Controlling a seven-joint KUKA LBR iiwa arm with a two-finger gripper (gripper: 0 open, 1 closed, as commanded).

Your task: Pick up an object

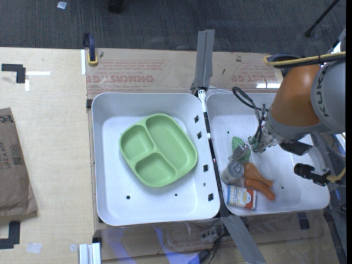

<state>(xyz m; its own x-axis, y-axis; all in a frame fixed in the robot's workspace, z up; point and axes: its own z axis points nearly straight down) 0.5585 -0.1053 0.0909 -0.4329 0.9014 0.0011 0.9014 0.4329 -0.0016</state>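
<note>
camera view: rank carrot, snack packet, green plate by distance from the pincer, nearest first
1. carrot, right bin, just below the pincer.
2. snack packet, right bin's front edge, past the carrot.
3. green plate, left bin, across the divider.

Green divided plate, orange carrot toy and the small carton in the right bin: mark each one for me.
green divided plate [158,149]: camera view, on the ridge where its three compartments meet.
orange carrot toy [258,179]: camera view, on the middle of its body.
small carton [241,197]: camera view, on its printed face.

Green divided plate [158,149] in left bin [102,164]; end effector [240,159] over right-bin [316,199] clutter.
</note>
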